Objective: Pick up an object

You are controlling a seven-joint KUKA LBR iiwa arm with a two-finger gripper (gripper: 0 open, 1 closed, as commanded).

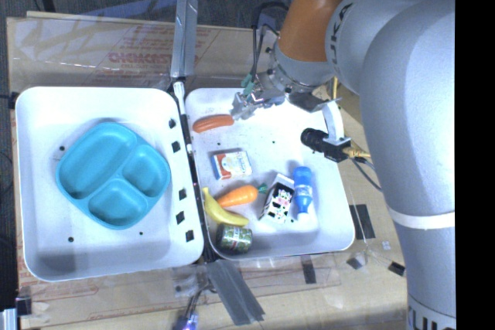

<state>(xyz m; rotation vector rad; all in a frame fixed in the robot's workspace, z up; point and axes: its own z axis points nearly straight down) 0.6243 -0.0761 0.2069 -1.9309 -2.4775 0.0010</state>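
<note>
1. Left bin point(31, 166): one blue divided plate point(114, 173), three compartments, sitting a bit left of centre.
2. Right bin point(329, 232) holds seven items, one of each, all candidates for the pick.
3. Far left side: hot dog point(212, 122), lying near the divider wall, just left of the gripper.
4. Below it: small orange-and-white carton point(231, 164), then carrot point(237, 196) touching banana point(220, 211).
5. Green can point(235, 239) on its side at the near wall, just under the banana (tight cluster there).
6. Further right: cow-print carton point(279, 201) leaning against blue-and-white bottle point(302, 192).
7. Gripper point(249, 102) hangs over the far left part of the right bin; nothing visible between its fingers, can't tell if they're open or closed.
8. Arm's grey body covers the right bin's far right corner and the bench beyond; a black fitting sticks out over the bin above the bottle.
</note>
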